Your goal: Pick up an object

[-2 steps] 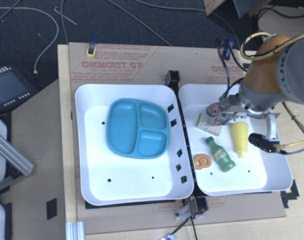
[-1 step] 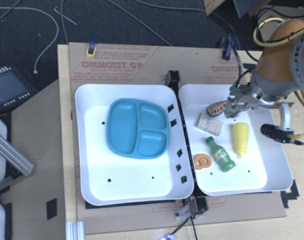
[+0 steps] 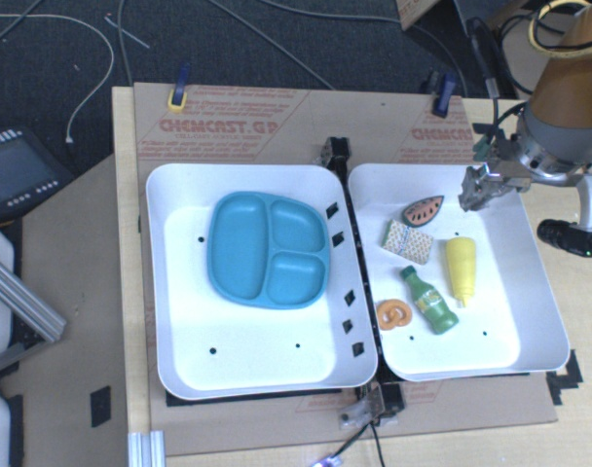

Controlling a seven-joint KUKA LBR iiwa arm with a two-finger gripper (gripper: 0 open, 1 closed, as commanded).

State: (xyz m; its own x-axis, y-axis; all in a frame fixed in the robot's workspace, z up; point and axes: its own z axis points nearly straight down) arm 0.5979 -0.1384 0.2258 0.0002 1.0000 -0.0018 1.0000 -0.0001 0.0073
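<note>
Hovering pincer over right bin

Right bin [image 3: 530, 290]: yellow corn [image 3: 461, 269] lies near its centre, long axis near vertical in view, tip toward the near rim. Pincer [image 3: 474, 191] above the far corner, grip state undeterminable.

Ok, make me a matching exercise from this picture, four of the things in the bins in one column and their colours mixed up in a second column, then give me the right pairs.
Things:
1. divided plate in the left bin
2. toy bottle in the right bin
3. toy corn cob
4. pretzel

Colours:
A. yellow
B. orange
C. blue
D. green

Pairs: 1-C, 2-D, 3-A, 4-B
</note>
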